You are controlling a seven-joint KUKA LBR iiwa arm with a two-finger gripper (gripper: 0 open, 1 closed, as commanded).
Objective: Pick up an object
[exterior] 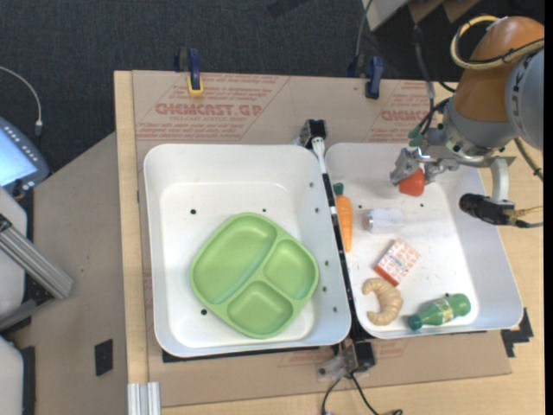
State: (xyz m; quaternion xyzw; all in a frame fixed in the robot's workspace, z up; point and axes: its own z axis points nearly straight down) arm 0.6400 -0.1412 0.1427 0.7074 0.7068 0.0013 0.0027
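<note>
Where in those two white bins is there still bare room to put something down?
The left bin has bare floor in a band behind the green divided plate, toward the far wall, and a strip along its left wall. The right bin is crowded: carrot, small box, croissant, green bottle. Its freest patch lies along the right wall, beyond the box.

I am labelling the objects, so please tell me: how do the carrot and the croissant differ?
The carrot is orange, while the croissant is tan. The carrot is straight and narrow; the croissant is curved and thicker. The carrot lies along the right bin's left wall, and the croissant lies nearer that bin's front edge. Both are in the right bin, away from the gripper.
</note>
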